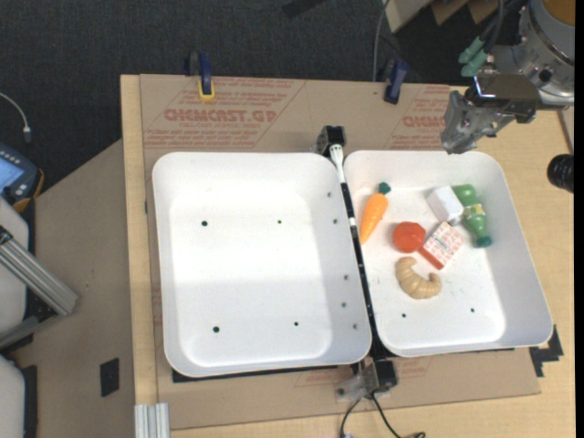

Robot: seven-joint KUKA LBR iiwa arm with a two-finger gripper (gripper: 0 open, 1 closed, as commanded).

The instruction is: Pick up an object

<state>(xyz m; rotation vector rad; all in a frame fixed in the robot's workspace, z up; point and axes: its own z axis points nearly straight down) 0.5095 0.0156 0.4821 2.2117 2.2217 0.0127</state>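
Observation:
The right bin (511, 318) holds several small items: an orange carrot (373, 215), a red tomato (410, 236), a tan croissant (418, 279), a red and white carton (443, 245), a white block (444, 203) and a green vegetable (473, 213). My gripper (459, 141) hangs above the far edge of the right bin, beyond the white block, with nothing visibly between its fingers. Its finger spacing is too blurred to read.
The left bin (182, 245) lies beside the right one on a cardboard sheet (265, 108). Two clamps (205, 73) hold the sheet's far edge. A black clip (330, 140) sits at the bins' far junction. Cables hang behind the arm.

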